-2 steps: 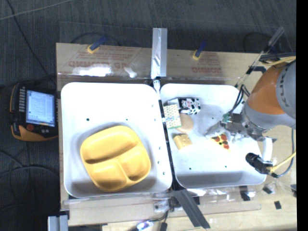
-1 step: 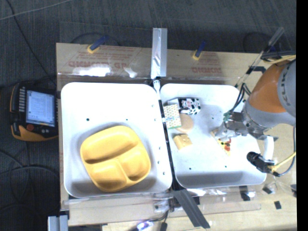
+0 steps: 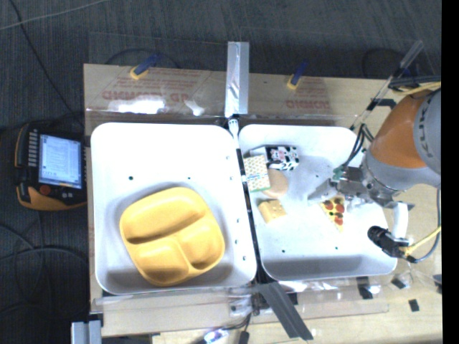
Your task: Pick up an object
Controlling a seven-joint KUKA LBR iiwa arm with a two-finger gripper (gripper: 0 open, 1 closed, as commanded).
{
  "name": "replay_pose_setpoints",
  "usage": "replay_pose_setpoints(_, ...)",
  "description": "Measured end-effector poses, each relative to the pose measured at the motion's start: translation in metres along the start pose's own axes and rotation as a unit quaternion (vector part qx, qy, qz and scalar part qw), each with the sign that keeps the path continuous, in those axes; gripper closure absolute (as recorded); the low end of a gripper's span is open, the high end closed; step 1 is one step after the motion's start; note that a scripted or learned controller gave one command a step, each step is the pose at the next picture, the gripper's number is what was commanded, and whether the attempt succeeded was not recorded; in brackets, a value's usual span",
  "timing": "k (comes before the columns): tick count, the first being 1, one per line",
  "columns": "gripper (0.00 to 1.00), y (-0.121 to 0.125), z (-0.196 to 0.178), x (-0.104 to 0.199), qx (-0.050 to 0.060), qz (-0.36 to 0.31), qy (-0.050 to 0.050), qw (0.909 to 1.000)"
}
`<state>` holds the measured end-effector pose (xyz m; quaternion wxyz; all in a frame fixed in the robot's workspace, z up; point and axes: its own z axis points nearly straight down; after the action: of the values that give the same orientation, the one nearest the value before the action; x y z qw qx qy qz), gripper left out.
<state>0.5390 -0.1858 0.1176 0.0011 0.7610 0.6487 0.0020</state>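
Where claw (image 3: pixel 337 189) hangs — grip state unclear — flat pizza-slice toy (image 3: pixel 333 210) lies below; glossy yellow tray (image 3: pixel 172 233) sits left.

The arm (image 3: pixel 409 145) is cut off by the right edge of the frame; its links beyond the orange band lie outside the view. The tool (image 3: pixel 343 186) is seen from above, and the wrist housing covers its fingers, so their spacing cannot be determined. The pizza slice (image 3: pixel 334 209) sits just beside the tool; whether the two touch cannot be resolved. The black-and-white item (image 3: pixel 282 155) near the right bin's (image 3: pixel 315 260) rear wall is too small to identify. The handheld screen (image 3: pixel 60 159) left of the counter (image 3: pixel 107 84) shows content too blurred to read. Printed lettering on the counter's rear strip is illegible.
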Motion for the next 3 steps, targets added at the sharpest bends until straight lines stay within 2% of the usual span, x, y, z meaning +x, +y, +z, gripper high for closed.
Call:
replay_pose_setpoints(1, 1.00, 0.000, -0.008, 0.001, 0.001, -0.001, 0.001, 1.0000)
replay_pose_setpoints(2, 0.00, 0.000, -0.008, 0.001, 0.001, -0.001, 0.000, 1.0000)
replay_pose_setpoints(3, 0.00, 0.007, 0.027, -0.009, -0.001, -0.026, -0.001, 0.9997)
